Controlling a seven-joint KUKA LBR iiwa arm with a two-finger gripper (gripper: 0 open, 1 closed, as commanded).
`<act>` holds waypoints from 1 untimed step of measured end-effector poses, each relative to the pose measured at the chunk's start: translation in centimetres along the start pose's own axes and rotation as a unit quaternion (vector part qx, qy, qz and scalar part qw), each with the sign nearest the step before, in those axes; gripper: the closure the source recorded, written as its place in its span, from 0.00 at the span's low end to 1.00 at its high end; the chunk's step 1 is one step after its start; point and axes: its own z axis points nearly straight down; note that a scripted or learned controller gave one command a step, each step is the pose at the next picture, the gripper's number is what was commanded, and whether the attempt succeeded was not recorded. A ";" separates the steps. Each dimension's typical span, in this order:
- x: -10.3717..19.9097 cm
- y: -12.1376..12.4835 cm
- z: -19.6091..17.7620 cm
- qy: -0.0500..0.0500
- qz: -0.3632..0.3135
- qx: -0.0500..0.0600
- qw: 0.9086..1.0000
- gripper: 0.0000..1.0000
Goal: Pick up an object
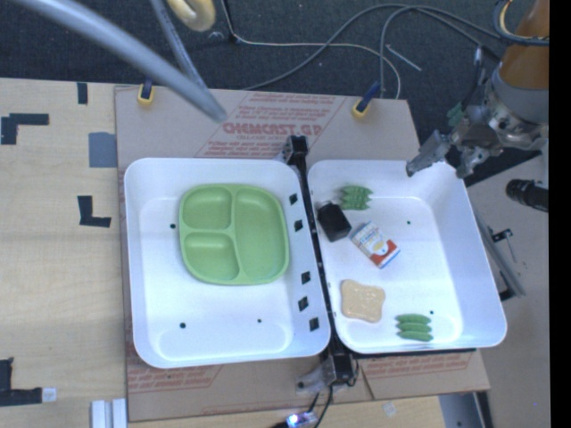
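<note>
In the right bin (464, 230) lie five small things, none of them lifted. A small white carton (375, 244) with red and blue print lies close to the bin's centre, its lettering too small to read. A black block (333, 221) lies at about 9 o'clock from the carton, against the bin's left wall, too dark for its form to be made out. A ribbed green piece (355, 196) sits at 11 o'clock, just beside the block. A tan, toast-like slab (362, 301) lies at 7 o'clock, and a pair of green pods (413, 326) at 5 o'clock, near the front wall. The things lie well spaced, with only the block and the ribbed piece close together. The gripper (442, 157) hangs over the bin's rim at 1 o'clock, apart from all five; seen from this angle, it cannot be told whether the pincer is spread or pressed together. The arm (522, 52) behind it is cut off by the frame's upper right corner. The left bin (143, 266) holds a pale green divided plate (235, 234). A blurred grey bar (107, 34) crosses the frame's upper left, and cables (357, 25) run over the dark floor at 12 o'clock.
</note>
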 end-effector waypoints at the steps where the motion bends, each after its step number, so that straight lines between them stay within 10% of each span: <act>1: 0.1 0.2 -0.8 -0.001 -0.002 -0.006 1.000 0.00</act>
